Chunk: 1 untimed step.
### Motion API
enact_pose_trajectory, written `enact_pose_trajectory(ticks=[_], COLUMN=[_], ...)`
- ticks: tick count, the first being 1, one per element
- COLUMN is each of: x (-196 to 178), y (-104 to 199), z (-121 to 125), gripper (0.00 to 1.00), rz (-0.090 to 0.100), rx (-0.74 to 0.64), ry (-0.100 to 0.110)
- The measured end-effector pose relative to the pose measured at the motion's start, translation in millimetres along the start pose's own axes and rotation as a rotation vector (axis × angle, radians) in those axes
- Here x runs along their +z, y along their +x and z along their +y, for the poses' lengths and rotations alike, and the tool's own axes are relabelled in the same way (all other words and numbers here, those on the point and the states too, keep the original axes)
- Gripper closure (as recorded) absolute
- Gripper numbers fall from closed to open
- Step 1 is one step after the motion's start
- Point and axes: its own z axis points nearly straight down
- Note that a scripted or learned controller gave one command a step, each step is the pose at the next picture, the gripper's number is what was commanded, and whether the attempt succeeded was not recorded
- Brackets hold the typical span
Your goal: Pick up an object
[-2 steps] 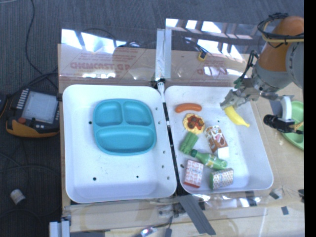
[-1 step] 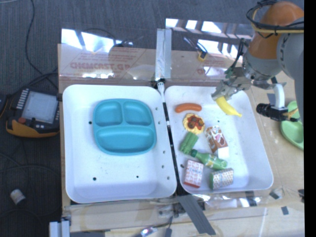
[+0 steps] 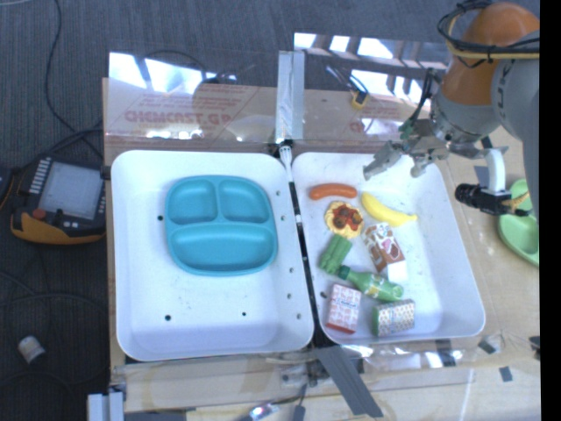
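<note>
The right bin (image 3: 443, 261) holds several toy foods: an orange sausage (image 3: 333, 191), a yellow banana (image 3: 387, 210), a small pizza slice (image 3: 344, 218), a green cucumber piece (image 3: 335, 253), a green bottle (image 3: 372, 283), a brown-and-white carton (image 3: 384, 248), a pink pack (image 3: 343, 309) and a green-banded can (image 3: 394, 317). My gripper (image 3: 396, 163) hangs above the bin's far edge, up and right of the banana. Its two fingers are spread apart with nothing between them.
The left bin (image 3: 140, 296) bears a blue divided plate (image 3: 220, 224). Clear plastic walls (image 3: 289, 95) rise behind both bins. A black-and-orange pendant (image 3: 54, 202) lies on the floor at left. A green object (image 3: 526, 226) sits right of the bench.
</note>
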Motion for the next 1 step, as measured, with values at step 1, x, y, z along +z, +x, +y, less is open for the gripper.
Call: enact_pose_trajectory(ticks=[1], x=[88.5], y=[-10.6], z=[-39.2], gripper=[0.0], rz=[-0.005], rx=[-0.045], ry=[-0.019])
